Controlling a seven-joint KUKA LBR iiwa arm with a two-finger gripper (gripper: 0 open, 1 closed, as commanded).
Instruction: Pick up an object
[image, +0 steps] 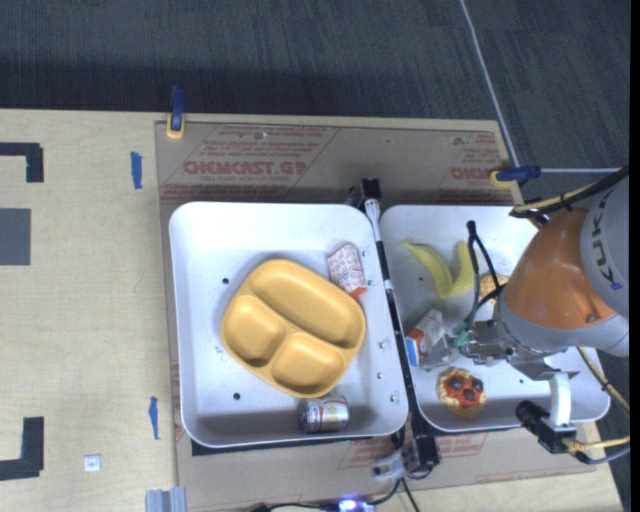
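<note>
Shallow white left bin (190, 300) with rounded corners. Touching its right side, a matching right bin (432, 218). Beneath and behind it, brown sheet (250, 160) printed with red lettering. Behind its far left corner, a blue and yellow clamp (176, 110). Left of it, pale wooden bench (80, 300) with blue tape strip (136, 170) and black marks (25, 160). Far behind, dark carpet (300, 50).

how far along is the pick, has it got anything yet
Done: the arm has reached into the right bin. In hand: the gripper is low beside a small packet, with no item seen between its parts. Left: grasp and lift. The banana and round pizza toy lie in that bin.
</note>
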